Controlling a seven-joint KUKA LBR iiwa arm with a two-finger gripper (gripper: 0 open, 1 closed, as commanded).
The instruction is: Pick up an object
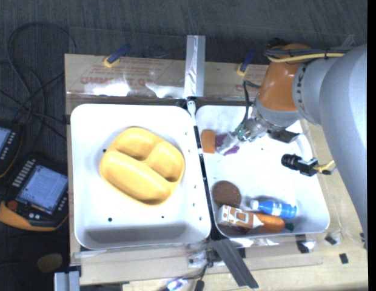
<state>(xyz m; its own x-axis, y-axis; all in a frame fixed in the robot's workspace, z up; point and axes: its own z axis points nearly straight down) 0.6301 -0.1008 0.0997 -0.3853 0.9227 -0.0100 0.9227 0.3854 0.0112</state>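
My gripper [241, 133] is low in the back left part of the right bin [309, 190], under the orange wrist band. Its tip sits right against a small purple object [227, 143]; I cannot tell whether it holds it. An orange block [208, 140] lies just left of the purple object, by the bin's left wall. Near the front lie a brown round disc [227, 194], a blue and white bottle [274, 208], a brown printed box [235, 216] and an orange carrot [271, 222].
The left bin [91, 223] holds a large yellow bun-shaped object [141, 164]. A black fitting [299, 162] juts over the right bin's right side. Handheld controllers [30, 190] and cables lie on the floor at far left.
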